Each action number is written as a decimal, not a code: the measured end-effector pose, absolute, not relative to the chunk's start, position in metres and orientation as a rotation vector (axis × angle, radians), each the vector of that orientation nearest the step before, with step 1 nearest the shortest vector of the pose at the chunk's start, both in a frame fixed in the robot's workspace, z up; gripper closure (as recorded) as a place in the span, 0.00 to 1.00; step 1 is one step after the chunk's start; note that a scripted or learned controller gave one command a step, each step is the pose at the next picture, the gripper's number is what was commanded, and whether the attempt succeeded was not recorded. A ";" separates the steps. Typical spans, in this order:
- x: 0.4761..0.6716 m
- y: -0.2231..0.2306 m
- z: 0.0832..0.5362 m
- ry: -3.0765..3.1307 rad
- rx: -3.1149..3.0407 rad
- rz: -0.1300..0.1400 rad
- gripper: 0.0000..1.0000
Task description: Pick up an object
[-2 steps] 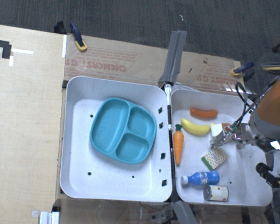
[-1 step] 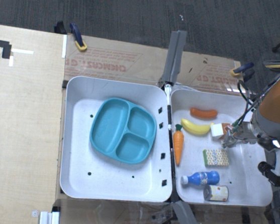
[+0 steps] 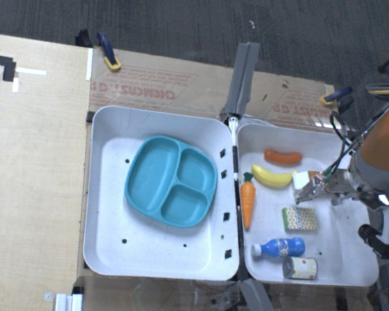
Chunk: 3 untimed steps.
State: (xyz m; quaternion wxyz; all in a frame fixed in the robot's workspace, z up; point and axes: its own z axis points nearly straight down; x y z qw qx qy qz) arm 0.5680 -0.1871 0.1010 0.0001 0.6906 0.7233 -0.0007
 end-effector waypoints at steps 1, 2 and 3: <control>0.568 -0.188 0.110 2.270 2.170 -0.002 1.00; 0.568 -0.188 0.110 2.270 2.171 -0.002 0.00; 0.588 -0.218 0.122 2.303 2.143 0.004 0.00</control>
